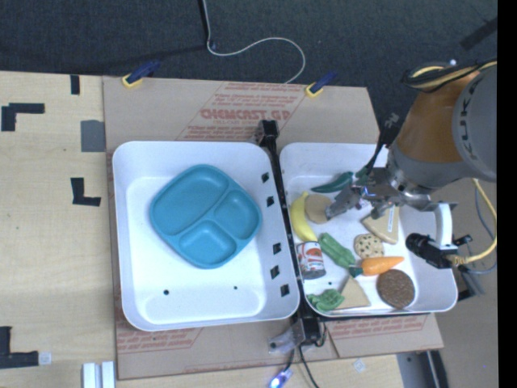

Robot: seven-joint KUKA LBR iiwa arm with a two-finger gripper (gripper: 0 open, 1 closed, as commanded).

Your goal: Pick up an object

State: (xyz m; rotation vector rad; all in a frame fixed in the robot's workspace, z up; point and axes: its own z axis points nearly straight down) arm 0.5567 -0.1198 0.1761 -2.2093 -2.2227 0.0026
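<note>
Left bin (129, 217) sat centre-left of the frame and held one item: a blue sectioned plate (205, 215), three compartments, lying flat and rotated roughly diamond-wise, nearer the bin's upper half. Cardboard sheet (234, 111) lay under both bins, with a yellow clamp (141, 73) and a blue clamp (321, 82) on its top edge, and a white cable (242, 51) looped over the dark floor above. Right bin (436, 301) butted against the left one along a black divider (279, 217). Contents from its left side: yellow banana (300, 219) against the left wall, small can with red-and-white label (312, 259) just below it, green leafy piece (326, 301) at the lower left corner touching a tan wedge (355, 293). Green pod-shaped item (338, 250) lay diagonal mid-bin, a dark green one (331, 185) higher up. Chocolate-chip cookie (367, 245) sat just above an orange carrot (381, 264); brown round patty (397, 288) at lower right, touching the carrot's underside. Pale wedge (386, 228) lay right of the cookie. Gripper (355, 198) hung over the upper middle of the right bin, right above a pale round item (317, 209) beside the banana; grey arm with orange band (432, 128) came in from the right edge. Fingers too blurred to read, so cannot tell if apart or together; nothing visibly between them. All candidate objects were lying in the right bin.
</note>
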